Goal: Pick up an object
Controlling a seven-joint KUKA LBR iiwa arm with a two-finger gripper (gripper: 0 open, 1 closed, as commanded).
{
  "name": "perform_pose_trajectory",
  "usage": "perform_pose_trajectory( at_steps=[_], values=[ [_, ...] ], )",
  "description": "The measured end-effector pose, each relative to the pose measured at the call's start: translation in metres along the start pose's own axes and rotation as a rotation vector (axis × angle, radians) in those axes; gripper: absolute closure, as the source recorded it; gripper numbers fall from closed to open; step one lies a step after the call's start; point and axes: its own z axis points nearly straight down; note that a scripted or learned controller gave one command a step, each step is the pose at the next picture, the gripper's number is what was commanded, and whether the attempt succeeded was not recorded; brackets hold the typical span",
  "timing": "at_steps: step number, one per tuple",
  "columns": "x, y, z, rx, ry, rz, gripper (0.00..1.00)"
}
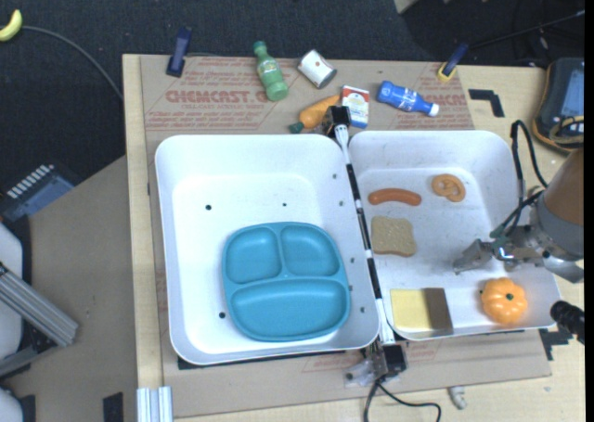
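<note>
- The little orange pumpkin [504, 301] is probably the easiest grab here; it sits in the right bin [483, 147], near the front right corner, just below and to the right of the gripper [473, 258].
- The fingers [464, 262] look slightly spread with nothing pinched between them, though they're small and dark, so that's a soft read.
- For a clean pick, the fingers should be shifted over the pumpkin's middle, opened wider than its body, lowered straight, then closed.
- The yellow sponge [420, 310] lies just beside the pumpkin's left; the bread slice [393, 236], sausage [395, 196] and pretzel [449, 187] are further back.
- A blue divided plate [285, 279] sits in the left bin [186, 216].
</note>
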Motion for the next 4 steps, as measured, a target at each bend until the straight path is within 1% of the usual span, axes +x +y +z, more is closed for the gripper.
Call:
perform_pose_trajectory(
  at_steps=[1,2,3,4],
  values=[
    [0.1,0.053,0.032,-0.009,0.004,-0.007,0.0],
    [0.101,0.15,0.032,-0.009,0.001,-0.005,0.0],
    [0.026,0.083,0.032,-0.004,-0.003,-0.001,0.0],
    [0.06,0.144,0.032,-0.009,0.001,-0.005,0.0]
  ],
)
